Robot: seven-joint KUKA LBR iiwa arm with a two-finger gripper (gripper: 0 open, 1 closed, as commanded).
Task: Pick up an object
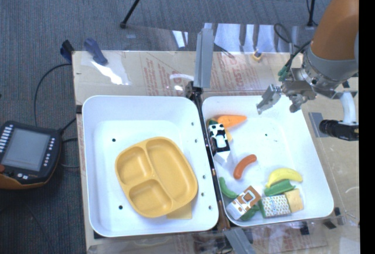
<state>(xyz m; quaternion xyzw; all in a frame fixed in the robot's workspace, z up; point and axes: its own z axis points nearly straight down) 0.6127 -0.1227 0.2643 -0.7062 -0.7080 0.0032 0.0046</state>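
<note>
Above the far right corner of the right-hand shallow white bin (310, 147), the two-finger gripper (282, 99) hangs with its fingers spread apart and nothing between them. One grey finger (268, 98) points down and left toward the bin floor; the other sits near the bin's far wall. Nearest below it lies an orange carrot-shaped toy (229, 121), with a small black-and-white cow-patterned block (219, 136) just beside it against the divider. Further toward the camera rest a red sausage-shaped toy (245, 166), a yellow banana toy (285, 175), a green pepper-like piece (280, 188), a speckled rectangular sponge-like block (276, 206) and a white-and-orange carton (244, 201), crowded together in the near corner. In the left-hand white bin (99, 118) sits a yellow plastic divided plate (156, 183).

Any of the toys would serve, and the carrot looks the likeliest target. I judge the risk to be a descent that lands on bare floor between carrot and sausage, closing on air. Aiming at the cow block invites a finger striking the divider wall; the crowded corner invites nudging neighbours aside.
</note>
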